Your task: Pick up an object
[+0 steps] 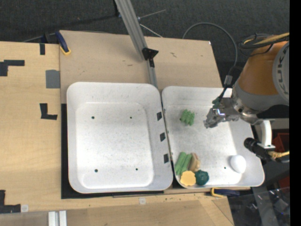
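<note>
My gripper (pixel 210 121) hangs over the middle of the right bin (pixel 212 94), reaching in from the right. A small light green ridged object (pixel 187 117) lies just to its left, apart from it. At the bin's front left corner sits a cluster: a long green piece (pixel 181 162), a tan piece (pixel 194 162), a yellow round piece (pixel 188 178) and a dark teal round piece (pixel 201 177). A white ball (pixel 237 163) rests near the front right corner. Nothing shows between the fingers.
The left bin (pixel 113 135) stands beside the right one, sharing a middle wall with black clips (pixel 162 136). A slanted metal rail (pixel 133 22) runs from the top down to the bins' rear junction. A cable (pixel 207 29) loops behind the bench.
</note>
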You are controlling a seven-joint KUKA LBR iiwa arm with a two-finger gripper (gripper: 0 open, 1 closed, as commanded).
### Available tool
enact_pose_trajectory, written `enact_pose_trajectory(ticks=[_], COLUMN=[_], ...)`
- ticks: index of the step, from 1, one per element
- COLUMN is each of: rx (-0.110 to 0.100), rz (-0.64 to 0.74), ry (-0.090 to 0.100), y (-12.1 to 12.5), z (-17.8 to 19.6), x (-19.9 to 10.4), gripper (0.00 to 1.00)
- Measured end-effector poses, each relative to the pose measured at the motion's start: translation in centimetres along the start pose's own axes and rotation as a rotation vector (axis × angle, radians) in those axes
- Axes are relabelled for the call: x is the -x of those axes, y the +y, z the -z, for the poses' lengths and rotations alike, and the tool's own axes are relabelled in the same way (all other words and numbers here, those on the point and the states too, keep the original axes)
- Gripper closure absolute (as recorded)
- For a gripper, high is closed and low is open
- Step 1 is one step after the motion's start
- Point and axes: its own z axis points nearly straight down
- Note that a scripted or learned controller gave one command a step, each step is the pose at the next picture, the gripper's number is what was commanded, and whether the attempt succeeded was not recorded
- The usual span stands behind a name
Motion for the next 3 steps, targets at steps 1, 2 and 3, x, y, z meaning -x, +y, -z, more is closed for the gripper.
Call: enact_pose_trajectory(ticks=[1, 2, 3], rx=[-0.004, -0.004, -0.004], rz=[0.004, 0.006, 0.005], ry=[0.002, 0.003, 0.003], y=[2.5, 5.0, 7.6], z=[0.7, 1.5, 2.3], x=[-3.6, -8.8, -13.5], gripper=[1.0, 1.0, 1.0])
